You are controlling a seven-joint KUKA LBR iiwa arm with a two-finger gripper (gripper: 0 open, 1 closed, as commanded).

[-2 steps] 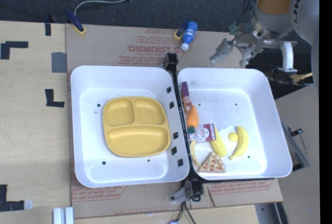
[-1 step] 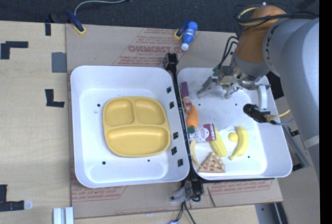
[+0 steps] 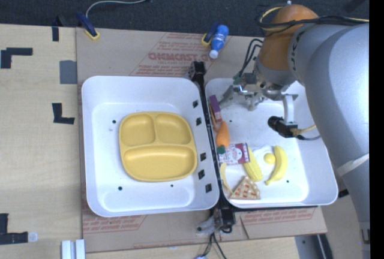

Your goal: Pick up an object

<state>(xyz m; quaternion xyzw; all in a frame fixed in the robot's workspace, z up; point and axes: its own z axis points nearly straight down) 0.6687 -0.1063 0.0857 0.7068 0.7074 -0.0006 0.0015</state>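
Landmark: right-hand shallow white plastic bin (image 3: 312, 189).
- Gripper (image 3: 257, 95): over the bin's far end, clear of the contents. Whether its fingers (image 3: 231, 93) stand apart or together cannot be told.
- Candidates, all in the bin's near half: curved yellow plastic banana (image 3: 278, 164), yellow toy corn cob (image 3: 252, 168), orange toy carrot (image 3: 222, 133) by the left wall, waffle-patterned wedge (image 3: 245, 189).
- Step, judged: approach; nothing gripped.
- Next move calls for travel toward the near half, then descent over one item.

You have a cardboard-covered bench (image 3: 120, 54) carrying two white bins: the left bin (image 3: 96, 150) and the right bin (image 3: 312, 183), touching. A blue bottle (image 3: 217, 39) lies at its far edge.
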